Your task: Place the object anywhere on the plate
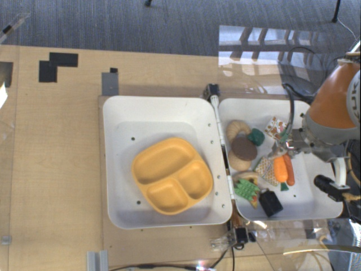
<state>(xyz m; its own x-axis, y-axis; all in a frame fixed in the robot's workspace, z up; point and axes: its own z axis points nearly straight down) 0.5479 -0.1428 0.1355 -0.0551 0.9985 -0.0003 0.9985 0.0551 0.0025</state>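
Yellow plate [172,176] in white bin [121,151]; orange carrot [284,170]; green block [245,189]; black block [270,202]

One fixed camera, high above the worktop [56,151], looking down at a slant. Both white bins sit in frame side by side, the left bin [118,168] mid-frame, the right bin [321,202] toward the right edge. Grey carpet [113,16] fills the far strip at the top. The arm [335,103] enters from the right. It's a wide, fairly distant view.
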